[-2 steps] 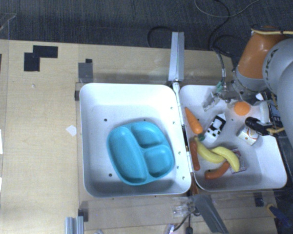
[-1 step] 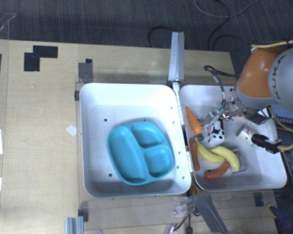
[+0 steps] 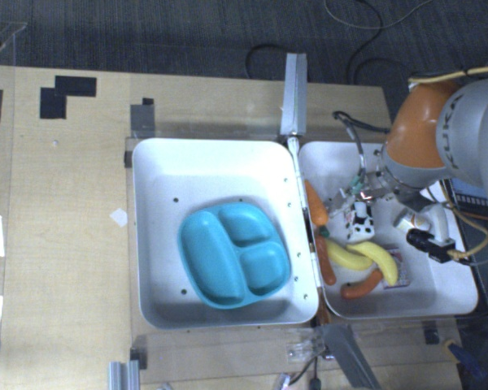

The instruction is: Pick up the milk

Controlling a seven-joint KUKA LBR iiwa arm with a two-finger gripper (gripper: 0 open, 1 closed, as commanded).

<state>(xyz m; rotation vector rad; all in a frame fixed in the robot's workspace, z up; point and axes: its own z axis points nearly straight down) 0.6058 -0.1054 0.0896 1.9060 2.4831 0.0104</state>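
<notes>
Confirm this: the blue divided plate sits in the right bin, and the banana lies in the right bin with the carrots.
Not quite. The camera view shows the blue divided plate in the left bin, not the right. The banana does lie in the right bin with the carrots.

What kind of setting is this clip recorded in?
Most likely a robotics lab pick-and-place bench, not a kitchen: two white bins, left bin and right bin, on a wooden bench, toy food like a banana, and loose cables on dark carpet.

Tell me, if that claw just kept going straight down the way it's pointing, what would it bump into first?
Most likely the milk, the small black-and-white carton sitting right under the gripper in the right bin. The banana lies just beside it, nearer the camera. Depth is hard to judge from above.
</notes>
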